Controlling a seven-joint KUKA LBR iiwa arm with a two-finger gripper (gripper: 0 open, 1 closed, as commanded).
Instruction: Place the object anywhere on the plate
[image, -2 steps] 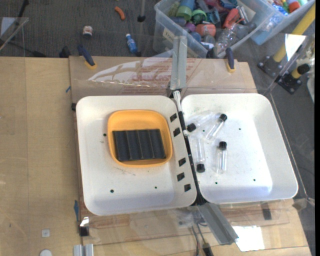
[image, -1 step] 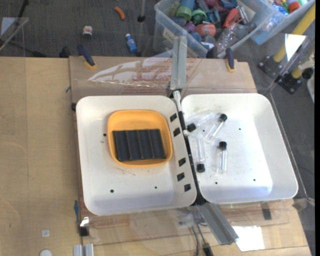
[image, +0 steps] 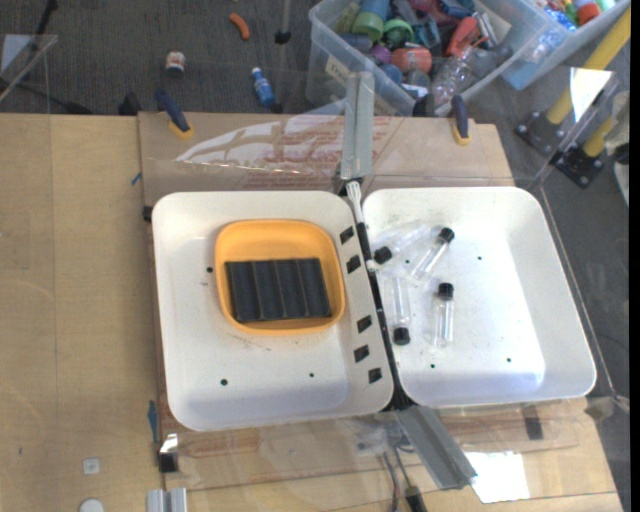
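An orange, rounded-square plate (image: 280, 232) lies in the middle of the left white bin (image: 200, 385). A black ridged rectangular object (image: 278, 289) rests flat on the plate, covering most of its lower half. In the right white bin (image: 530, 320) lie several clear vials with black caps. One vial (image: 432, 250) lies slanted near the top, another (image: 443, 312) is upright in the image near the centre, and a third (image: 399, 312) lies close to the divider.
A dark divider with black tabs (image: 362, 300) runs between the bins. A metal bar (image: 357, 125) stands behind them. A clear crate of coloured toys (image: 440, 40) sits at the back. Wooden bench surface (image: 70, 300) extends to the left.
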